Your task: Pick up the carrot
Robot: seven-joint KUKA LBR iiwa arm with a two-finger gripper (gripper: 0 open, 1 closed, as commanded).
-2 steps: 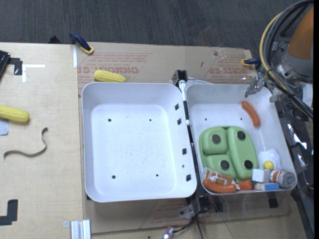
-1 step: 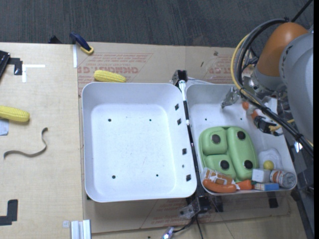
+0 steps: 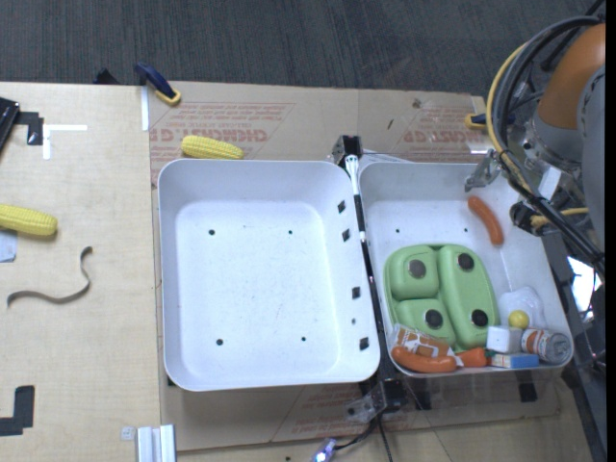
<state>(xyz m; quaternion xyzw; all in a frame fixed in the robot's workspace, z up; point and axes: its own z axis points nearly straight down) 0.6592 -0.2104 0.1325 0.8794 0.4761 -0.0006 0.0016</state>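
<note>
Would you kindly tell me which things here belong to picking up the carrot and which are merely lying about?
For the job: carrot, seemingly the small orange piece at the right bin's near edge; right bin; arm.

Lying about: green moulded toy, orange sausage, yellow ball, small bottle, two corn cobs, left bin.
</note>
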